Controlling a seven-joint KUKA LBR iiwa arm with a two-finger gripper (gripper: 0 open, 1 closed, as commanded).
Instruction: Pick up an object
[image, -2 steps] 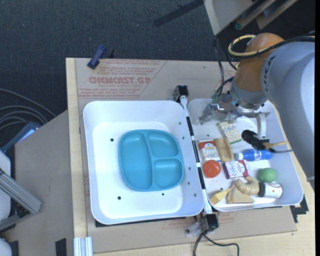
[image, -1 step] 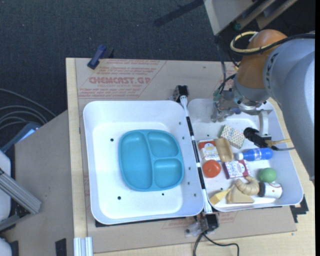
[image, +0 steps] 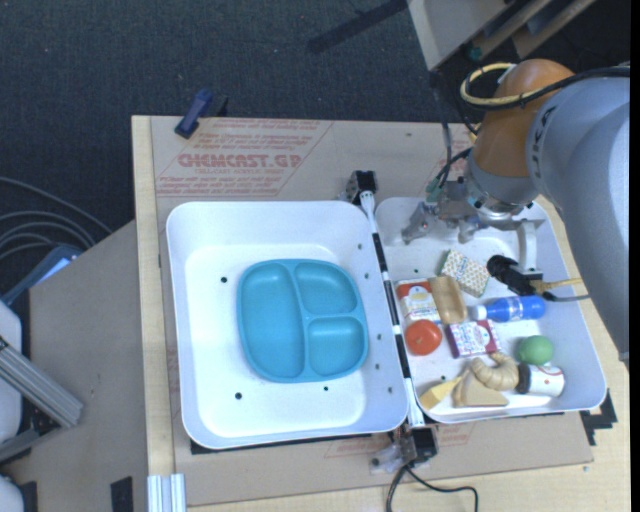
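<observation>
Arm over the right bin's far end, nothing gripped.
You've got the blue divided plate (image: 302, 320) in the left bin (image: 200, 225); gripper (image: 441, 222) fingers spread, released, above the right bin (image: 580, 345), toy food pile (image: 480, 335) just below it.

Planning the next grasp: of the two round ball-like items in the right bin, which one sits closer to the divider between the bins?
The red ball. It lies beside the divider, below the red-labelled packet; the green ball sits far across the bin, near its outer wall.
</observation>
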